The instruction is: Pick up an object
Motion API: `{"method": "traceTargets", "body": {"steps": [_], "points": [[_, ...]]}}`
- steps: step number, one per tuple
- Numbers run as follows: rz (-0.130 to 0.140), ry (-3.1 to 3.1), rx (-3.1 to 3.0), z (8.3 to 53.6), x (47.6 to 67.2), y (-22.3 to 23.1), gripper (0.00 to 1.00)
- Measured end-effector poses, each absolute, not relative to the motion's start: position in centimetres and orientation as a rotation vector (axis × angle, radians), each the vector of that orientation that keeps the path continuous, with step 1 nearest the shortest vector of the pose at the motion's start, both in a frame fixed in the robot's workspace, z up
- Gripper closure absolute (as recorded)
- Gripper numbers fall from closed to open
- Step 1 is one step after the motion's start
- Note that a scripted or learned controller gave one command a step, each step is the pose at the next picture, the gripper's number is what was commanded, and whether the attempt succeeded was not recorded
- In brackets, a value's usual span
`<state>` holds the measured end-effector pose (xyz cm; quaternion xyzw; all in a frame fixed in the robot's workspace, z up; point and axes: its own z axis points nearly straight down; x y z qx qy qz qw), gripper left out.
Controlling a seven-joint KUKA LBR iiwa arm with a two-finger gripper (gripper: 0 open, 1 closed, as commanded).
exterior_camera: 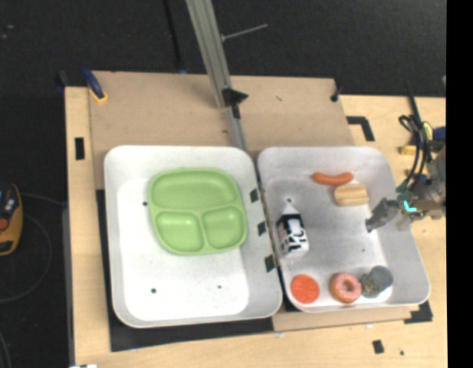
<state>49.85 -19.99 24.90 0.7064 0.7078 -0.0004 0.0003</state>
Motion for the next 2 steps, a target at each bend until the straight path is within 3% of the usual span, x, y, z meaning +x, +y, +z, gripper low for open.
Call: {"method": "traceTargets", "body": {"steps": [1,2], "points": [[0.001,2.222,2.217,25.0,49.9,-20.0,0.0],[-0.002,2.223,2.221,20.5,49.9,-19.3,0.0]]}}
